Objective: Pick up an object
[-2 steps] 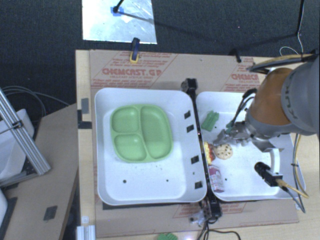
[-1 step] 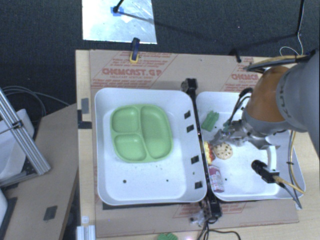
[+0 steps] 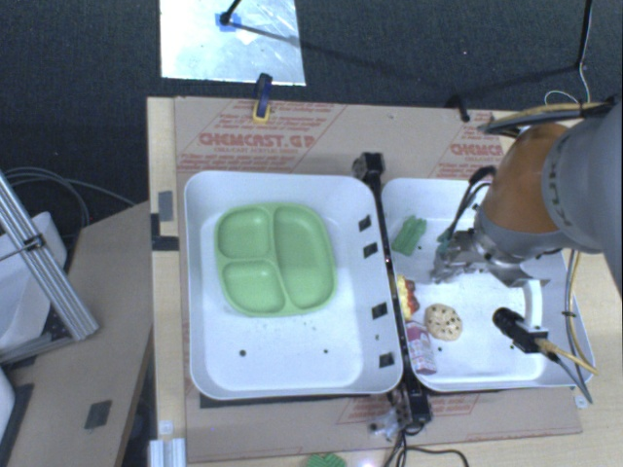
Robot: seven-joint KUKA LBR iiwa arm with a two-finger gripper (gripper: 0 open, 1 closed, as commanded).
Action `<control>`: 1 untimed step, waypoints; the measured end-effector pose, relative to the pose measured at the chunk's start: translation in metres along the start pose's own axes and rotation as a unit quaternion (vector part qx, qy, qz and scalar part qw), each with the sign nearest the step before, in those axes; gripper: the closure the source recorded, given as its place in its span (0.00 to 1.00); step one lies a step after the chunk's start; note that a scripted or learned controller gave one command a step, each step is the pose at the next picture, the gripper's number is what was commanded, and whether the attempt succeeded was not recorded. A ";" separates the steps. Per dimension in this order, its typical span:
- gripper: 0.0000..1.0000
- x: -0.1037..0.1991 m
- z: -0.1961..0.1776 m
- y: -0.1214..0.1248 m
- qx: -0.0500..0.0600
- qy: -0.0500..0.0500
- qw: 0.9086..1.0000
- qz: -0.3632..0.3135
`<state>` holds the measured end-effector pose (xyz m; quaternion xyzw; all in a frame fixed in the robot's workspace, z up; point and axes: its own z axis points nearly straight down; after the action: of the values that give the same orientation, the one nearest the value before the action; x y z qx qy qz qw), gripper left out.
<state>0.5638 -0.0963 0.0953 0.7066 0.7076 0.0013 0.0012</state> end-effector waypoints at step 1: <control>0.00 0.000 0.000 0.000 0.000 0.000 1.000 0.000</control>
<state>0.5637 -0.0963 0.0948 0.7066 0.7076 0.0013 0.0011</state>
